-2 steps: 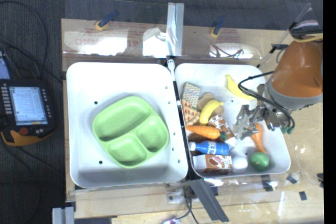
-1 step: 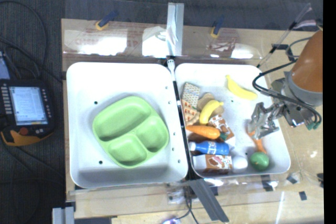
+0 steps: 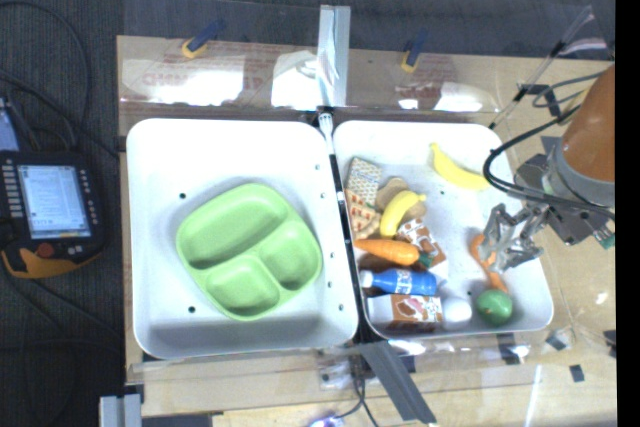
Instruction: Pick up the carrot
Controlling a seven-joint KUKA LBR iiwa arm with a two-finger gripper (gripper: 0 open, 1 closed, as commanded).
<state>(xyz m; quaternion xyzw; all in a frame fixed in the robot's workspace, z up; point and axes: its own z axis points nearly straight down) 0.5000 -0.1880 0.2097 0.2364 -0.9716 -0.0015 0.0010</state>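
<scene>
Orange tapered carrot (image 3: 386,251) among packets, metal gripper (image 3: 508,240) apart, finger state indiscernible.

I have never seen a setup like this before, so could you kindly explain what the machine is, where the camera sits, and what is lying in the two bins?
This is one picture from a fixed camera above a bench, looking down at a slant. The grey and orange shape at the right is a robot arm; at its end is a two-finger gripper, lowered into the right bin.

Two shallow white bins sit side by side. The left bin contains a green divided plate. The right bin has toy food: a large carrot near its left wall, two bananas, a cracker-like piece, a blue-labelled bottle, a green round fruit and a few small packets.

A thin orange piece lies right by the gripper, but I cannot tell whether it is held. A handheld control screen lies beside the bench at left.
</scene>
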